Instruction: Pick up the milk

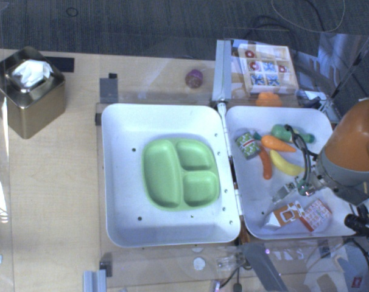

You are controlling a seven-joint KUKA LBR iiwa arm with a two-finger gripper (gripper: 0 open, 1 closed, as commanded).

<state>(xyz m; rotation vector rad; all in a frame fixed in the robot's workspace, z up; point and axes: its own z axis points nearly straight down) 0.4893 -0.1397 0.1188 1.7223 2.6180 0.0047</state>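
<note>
The milk (248, 145) looks like a small green carton with a red and white label. It lies tilted near the upper left of the right bin (251, 212). My gripper (296, 190) hangs low over the middle right of that bin, under the orange-banded wrist (355, 145). It is well to the right of and below the carton, not touching it. Nothing shows between its fingers. An orange and white box (288, 215) lies just below the gripper.
Beside the milk lie a carrot (276, 143), a red sausage (267, 164), a banana (286, 163) and a green vegetable (289, 131). A pink waffle pack (316, 214) sits at lower right. The left bin (117, 163) holds a green divided plate (181, 173).
</note>
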